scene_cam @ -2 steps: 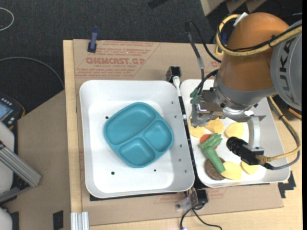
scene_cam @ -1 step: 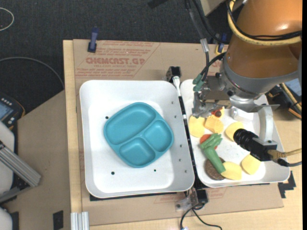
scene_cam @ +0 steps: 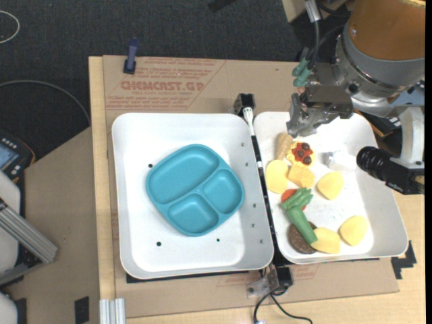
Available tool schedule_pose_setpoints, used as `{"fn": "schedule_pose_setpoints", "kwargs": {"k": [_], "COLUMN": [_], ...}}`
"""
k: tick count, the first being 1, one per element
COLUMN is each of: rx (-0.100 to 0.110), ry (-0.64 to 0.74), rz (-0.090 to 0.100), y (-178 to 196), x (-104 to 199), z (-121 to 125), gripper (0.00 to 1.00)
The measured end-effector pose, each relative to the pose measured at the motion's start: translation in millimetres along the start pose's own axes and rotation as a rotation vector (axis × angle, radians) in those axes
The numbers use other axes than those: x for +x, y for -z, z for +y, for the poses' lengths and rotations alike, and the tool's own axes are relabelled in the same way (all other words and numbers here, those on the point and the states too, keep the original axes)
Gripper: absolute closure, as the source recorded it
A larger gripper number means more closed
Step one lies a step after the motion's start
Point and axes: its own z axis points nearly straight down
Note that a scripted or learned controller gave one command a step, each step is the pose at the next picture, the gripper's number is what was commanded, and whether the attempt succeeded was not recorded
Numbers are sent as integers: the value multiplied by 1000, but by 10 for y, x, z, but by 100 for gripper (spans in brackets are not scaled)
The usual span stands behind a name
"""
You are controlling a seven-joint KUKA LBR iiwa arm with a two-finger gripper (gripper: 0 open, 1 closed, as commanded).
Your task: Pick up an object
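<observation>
The grey two-finger gripper hung over the far left part of the right shallow white bin, its tip just above a pale tan elongated piece. Whether it was wide or narrow could not be told. That piece's long axis ran from the far rim toward the near side, close to the bin's left wall. Beside it lay a yellow toy slice with red and dark spots, and a green plastic pod pointed diagonally toward the near right. The left white bin held a blue three-compartment plastic plate.

Bench with two bins
</observation>
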Motion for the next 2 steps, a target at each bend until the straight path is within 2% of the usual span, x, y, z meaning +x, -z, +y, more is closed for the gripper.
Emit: {"fn": "schedule_pose_setpoints", "kwargs": {"k": [1,2], "rx": [22,1], "ry": [-4,3], "rz": [-4,1], "y": [-701,189], "x": [-33,419], "z": [-25,0], "gripper": [100,100]}}
